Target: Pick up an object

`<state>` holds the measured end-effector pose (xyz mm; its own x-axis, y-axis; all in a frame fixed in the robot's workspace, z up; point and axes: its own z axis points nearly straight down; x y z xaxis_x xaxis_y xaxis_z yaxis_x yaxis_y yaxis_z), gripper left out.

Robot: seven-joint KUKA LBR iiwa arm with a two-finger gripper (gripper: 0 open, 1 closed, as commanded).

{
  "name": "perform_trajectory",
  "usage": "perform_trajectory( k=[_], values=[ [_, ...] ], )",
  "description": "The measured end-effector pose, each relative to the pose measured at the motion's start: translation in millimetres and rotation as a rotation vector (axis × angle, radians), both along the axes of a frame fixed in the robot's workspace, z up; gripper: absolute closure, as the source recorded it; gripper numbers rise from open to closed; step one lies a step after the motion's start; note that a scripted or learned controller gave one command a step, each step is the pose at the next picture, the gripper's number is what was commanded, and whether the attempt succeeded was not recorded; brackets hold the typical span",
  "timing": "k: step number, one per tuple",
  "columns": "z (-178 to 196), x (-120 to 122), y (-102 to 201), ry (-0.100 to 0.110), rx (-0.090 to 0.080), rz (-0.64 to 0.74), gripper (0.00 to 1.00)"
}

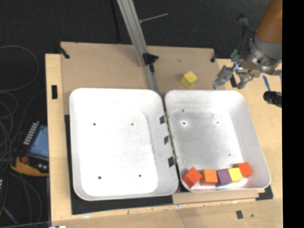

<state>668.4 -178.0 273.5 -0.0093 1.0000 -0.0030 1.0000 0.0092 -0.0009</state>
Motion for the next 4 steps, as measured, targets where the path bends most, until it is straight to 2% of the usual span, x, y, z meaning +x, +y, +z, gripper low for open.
perform_trajectory(
  k=[1,2,3,4],
  values=[
    [-17.3,-9.8,34.5,0.001,0.002,-0.005,0.0],
    [-86.4,-2.7,59.1,0.004,0.003,-0.005,0.0],
    [-76.0,-23.3,151.4,-0.001,0.005,-0.001,0.0],
    [-65.2,-22.2,145.6,-0.004,0.004,-0.01,1.0]
  ],
)
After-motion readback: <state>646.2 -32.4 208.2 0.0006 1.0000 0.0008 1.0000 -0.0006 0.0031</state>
